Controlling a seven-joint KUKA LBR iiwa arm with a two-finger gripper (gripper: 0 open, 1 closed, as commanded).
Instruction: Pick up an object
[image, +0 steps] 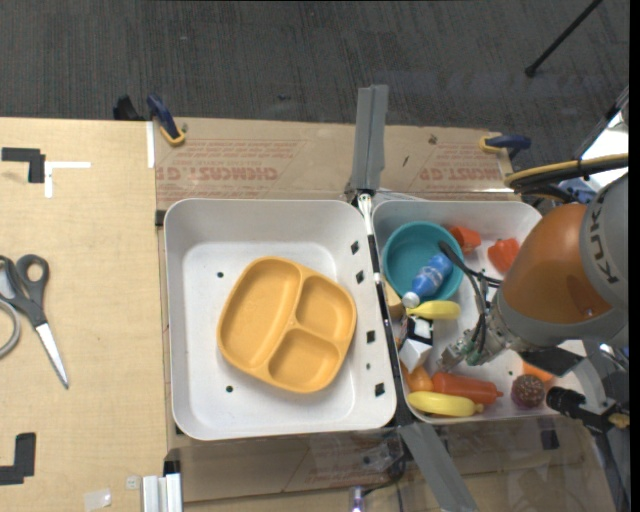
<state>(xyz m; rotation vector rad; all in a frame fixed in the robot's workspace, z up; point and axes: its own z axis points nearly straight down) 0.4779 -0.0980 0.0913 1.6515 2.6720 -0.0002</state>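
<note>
Gripper sat low amid clutter near the right bin's front edge; whether it was open or closed could not be told. Crowded toys risked a missed grasp.

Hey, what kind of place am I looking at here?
Probably a robotics lab bench: a robot arm reaches over two white bins, one holding a yellow divided plate, the other toy food, on clamped cardboard.

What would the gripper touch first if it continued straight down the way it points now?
Probably the orange carrot just below the gripper in the right bin, with the banana beside it; depth is unclear from this view.
</note>
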